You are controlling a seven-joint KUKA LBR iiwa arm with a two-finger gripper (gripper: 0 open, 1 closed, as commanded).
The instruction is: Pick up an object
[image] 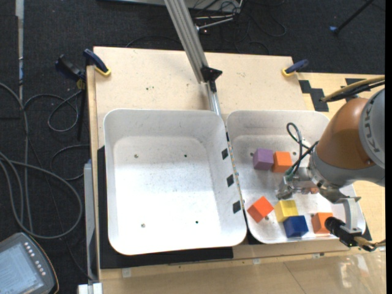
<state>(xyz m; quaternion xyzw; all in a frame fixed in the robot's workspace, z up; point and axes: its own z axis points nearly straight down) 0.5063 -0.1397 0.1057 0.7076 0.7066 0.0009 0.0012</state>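
Small yellow plastic cube [285, 210] sits in the right-hand shallow white bin [269, 120], just near-side of the two-finger gripper [289, 188]; its state I cannot tell.

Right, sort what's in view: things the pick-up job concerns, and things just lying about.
Job:
gripper
purple block
orange block beside it
orange block at the divider
yellow block
blue block
orange block near the right rim
right bin

Lying about:
left bin
blue clamps
handheld pendant
floor cables
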